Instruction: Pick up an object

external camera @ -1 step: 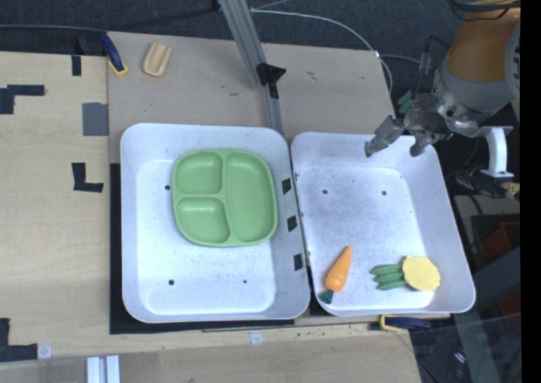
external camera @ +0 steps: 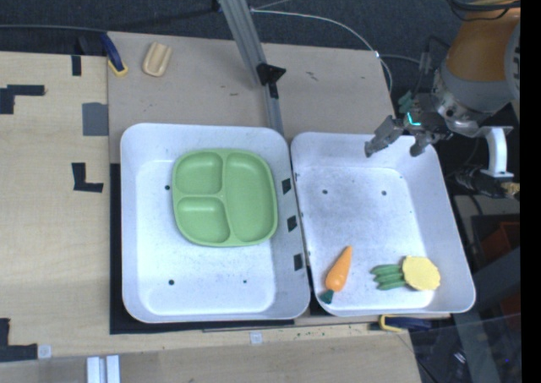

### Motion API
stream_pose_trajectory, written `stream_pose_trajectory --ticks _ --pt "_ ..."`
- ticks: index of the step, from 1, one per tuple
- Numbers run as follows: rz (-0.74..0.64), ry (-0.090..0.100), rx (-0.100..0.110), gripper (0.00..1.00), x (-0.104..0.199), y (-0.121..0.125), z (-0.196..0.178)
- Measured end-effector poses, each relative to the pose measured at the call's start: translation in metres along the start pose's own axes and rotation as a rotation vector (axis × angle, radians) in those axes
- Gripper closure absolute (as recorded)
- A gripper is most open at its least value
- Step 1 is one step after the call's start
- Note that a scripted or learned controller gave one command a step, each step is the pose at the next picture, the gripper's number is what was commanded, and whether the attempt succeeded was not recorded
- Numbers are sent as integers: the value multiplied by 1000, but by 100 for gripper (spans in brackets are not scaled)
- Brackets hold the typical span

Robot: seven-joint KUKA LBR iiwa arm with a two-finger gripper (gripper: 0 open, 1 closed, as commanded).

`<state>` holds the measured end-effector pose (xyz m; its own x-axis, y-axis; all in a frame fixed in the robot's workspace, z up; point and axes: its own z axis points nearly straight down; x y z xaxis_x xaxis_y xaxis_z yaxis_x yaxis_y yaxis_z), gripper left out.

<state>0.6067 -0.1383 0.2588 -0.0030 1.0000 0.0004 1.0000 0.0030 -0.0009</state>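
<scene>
pale wooden table (external camera: pixel 51 204) under dark carpet-like background, carrying two shallow white bins side by side. left bin (external camera: pixel 144 288) occupied by a green divided plate (external camera: pixel 226 197) near its centre; right bin (external camera: pixel 355 195) dotted with specks, with toys gathered at its 6 o'clock edge. likeliest pick: the orange toy carrot (external camera: pixel 338 269), lying tilted at about 7 o'clock in that bin, tip toward the front rim, apart from its neighbours. looks light, stiff and smooth, probably plastic, so prone to slip or roll out of a squeeze; best taken across the thicker upper body, square to its long axis, rather than at the narrow end. at 5 o'clock, a green pea-pod toy (external camera: pixel 387 276) touching a yellow lumpy toy (external camera: pixel 421 273); harder to take singly because pressed together. grey-and-orange arm (external camera: pixel 482 43) reaching in from 3 o'clock, wrist bent down, gripper (external camera: pixel 397 139) hovering at roughly 1 o'clock of the right bin, over its back rim, well apart from the toys. fingers spread wide, pinching nothing. long travel toward 6 o'clock plus a descent judged necessary before any closing.
</scene>
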Motion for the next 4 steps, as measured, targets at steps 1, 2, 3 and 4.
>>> stream_pose_trajectory --ticks 1,2,3,4 --pt "1 -1 6 0 1 -11 57" --pt "1 -1 6 0 8 -8 103" --pt "1 0 7 0 18 -8 162" --pt "0 0 2 100 18 -6 148"
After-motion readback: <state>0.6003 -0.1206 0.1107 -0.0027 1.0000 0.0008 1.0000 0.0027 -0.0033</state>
